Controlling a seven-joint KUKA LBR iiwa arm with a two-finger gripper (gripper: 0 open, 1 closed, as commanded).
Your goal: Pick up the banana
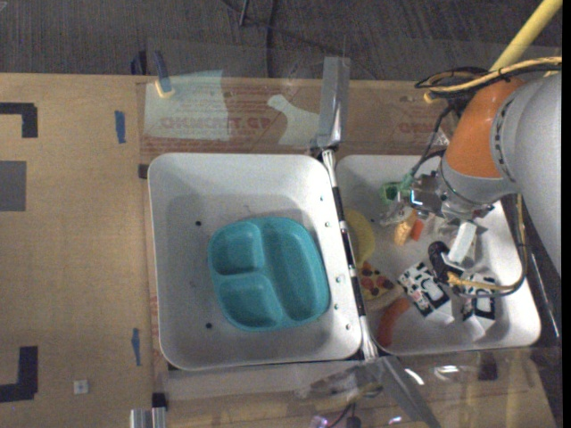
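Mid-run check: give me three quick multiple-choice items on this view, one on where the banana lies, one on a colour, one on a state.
1. The yellow curved banana lies:
A. in the right white bin, by its left wall
B. on the tray
C. on the bench

2. The three-compartment plastic tray is:
A. red
B. teal
C. black

3. The banana is:
A. lifted
B. resting on the bin floor
C. standing upright

Answers: 1 A, it hugs the divider side; 2 B, teal in the left white bin; 3 B, it lies flat, left of the pincer.
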